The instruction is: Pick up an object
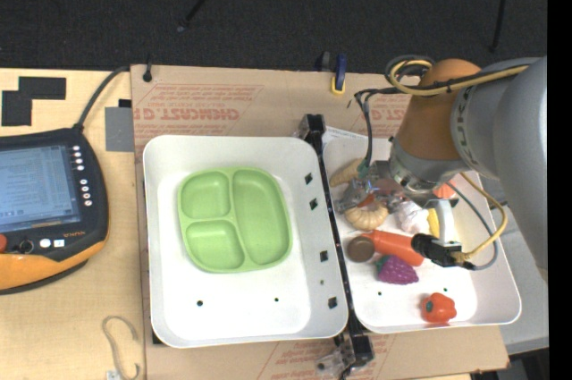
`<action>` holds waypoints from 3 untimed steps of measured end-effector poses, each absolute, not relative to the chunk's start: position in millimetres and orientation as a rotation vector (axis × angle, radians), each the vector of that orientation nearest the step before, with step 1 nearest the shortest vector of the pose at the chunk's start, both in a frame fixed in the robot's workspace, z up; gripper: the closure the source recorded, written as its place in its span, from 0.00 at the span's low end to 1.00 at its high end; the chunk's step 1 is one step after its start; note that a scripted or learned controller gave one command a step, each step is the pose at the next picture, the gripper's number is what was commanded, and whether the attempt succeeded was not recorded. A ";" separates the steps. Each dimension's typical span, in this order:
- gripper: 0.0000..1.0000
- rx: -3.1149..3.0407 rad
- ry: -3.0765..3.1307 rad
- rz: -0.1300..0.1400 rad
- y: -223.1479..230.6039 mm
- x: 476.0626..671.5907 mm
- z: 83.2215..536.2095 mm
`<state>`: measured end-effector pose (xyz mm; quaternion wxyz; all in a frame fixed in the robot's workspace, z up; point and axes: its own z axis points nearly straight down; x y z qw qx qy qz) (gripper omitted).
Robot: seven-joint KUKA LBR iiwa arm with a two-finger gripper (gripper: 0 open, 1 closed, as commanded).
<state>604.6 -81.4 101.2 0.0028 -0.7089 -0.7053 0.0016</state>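
The right bin holds several toy foods. A beige croissant lies near its left wall, with a brown round piece just below it. An orange carrot, purple grapes and a red-orange pepper lie toward the front. My gripper reaches down into the upper middle of this bin, right above the croissant and close to a pale beige piece. The wrist hides its tip and whatever is under it.
The left bin holds a green divided plate. A teach pendant lies on the bench at the far left. The bins' shared wall runs just left of the gripper. A small white and pink item sits under the wrist.
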 end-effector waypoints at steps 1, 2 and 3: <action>1.00 -2.226 -2.219 -0.002 -84.5 607.8 163.9; 1.00 -2.223 -2.220 -0.001 -86.5 607.6 226.4; 1.00 -2.222 -2.219 0.002 -86.9 607.5 227.2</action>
